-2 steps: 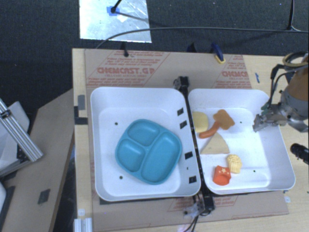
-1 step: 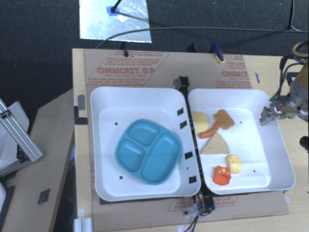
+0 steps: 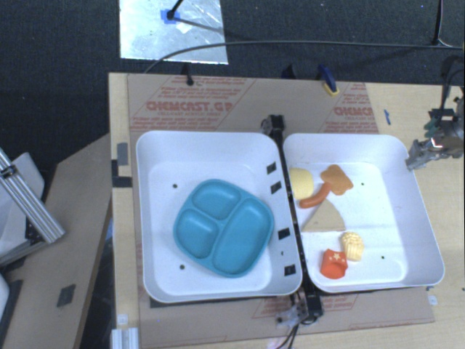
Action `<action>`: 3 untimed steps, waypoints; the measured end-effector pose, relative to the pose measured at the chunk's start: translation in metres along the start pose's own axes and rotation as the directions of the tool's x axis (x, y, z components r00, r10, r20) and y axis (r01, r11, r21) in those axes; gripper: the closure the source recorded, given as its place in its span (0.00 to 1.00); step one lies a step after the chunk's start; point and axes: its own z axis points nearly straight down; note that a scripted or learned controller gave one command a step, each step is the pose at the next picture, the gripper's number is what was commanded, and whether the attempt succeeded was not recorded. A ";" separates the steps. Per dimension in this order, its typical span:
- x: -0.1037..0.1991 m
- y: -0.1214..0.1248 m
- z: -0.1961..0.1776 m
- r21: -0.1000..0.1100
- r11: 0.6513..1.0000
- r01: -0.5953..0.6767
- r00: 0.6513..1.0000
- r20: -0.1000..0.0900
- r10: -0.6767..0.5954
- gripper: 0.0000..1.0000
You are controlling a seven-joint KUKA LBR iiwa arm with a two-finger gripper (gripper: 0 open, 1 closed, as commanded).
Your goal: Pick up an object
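Camera view, looking down at a slant on the counter point(image 3: 407, 97), has the tool point(image 3: 429, 150) at the far right, just outside the upper right corner of the right bin point(image 3: 407, 267), poised over the bin's rim and bare counter; whether it is open or closed I cannot tell, since it is small and partly cut by the frame edge, and nothing is seen caught in it. All the likely things to pick lie in the right bin, toward its left half: a pale yellow round piece point(image 3: 301, 183) against the dividing wall, an orange piece point(image 3: 336, 178) just beside it, a red-orange sausage point(image 3: 315, 197) running slantwise from lower left to upper right below them, a tan wedge point(image 3: 328, 218), and nearer the front a corn cob point(image 3: 352, 245) touching a red piece point(image 3: 334, 264). The left bin point(image 3: 156, 217) carries a blue divided plate point(image 3: 223, 226). So the targets lie leftward and toward the front from the tool, the orange piece being nearest; the move would likely be a reach inward across the bin and then a descent.
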 end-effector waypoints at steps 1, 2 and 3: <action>0.057 0.007 0.004 0.007 1.000 0.005 1.000 -0.005 -0.005 1.00; 0.108 0.014 0.010 0.007 1.000 0.005 1.000 -0.005 -0.005 1.00; 0.157 0.031 0.007 0.005 1.000 0.005 1.000 -0.004 -0.005 1.00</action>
